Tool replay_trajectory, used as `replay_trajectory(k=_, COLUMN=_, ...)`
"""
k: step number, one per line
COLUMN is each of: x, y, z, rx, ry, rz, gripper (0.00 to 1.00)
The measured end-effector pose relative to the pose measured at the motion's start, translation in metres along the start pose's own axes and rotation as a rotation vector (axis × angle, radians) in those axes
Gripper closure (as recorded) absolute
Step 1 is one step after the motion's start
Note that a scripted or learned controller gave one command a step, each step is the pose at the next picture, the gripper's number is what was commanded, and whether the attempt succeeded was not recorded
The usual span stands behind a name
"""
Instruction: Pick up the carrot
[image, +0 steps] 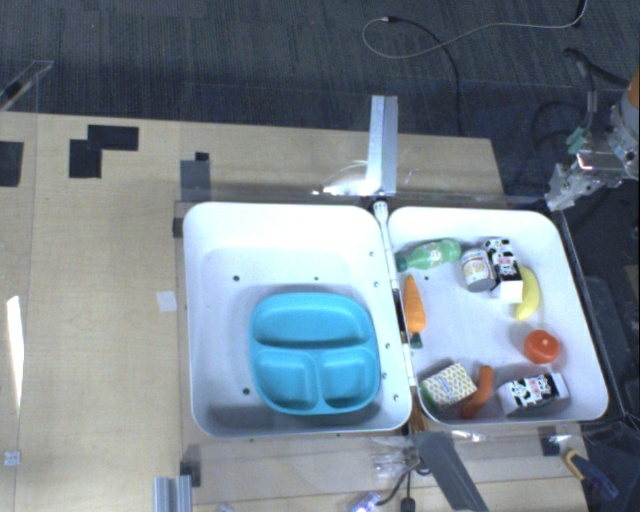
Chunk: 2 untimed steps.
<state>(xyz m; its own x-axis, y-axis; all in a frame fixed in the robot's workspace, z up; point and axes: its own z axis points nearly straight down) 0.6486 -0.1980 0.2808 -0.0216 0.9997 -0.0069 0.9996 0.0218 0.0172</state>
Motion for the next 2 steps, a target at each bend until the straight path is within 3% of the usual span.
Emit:
replay_trajectory(k=1, x=0.001, y=0.002, z=-0.013, rx=-0.007, ry=-0.003, rz=-0.008, gripper=1.0)
replay_trajectory(k=2, x=0.023, y=0.023, z=-0.031, rx=0.008, ry=0.005, rz=-0.201, gripper=1.0)
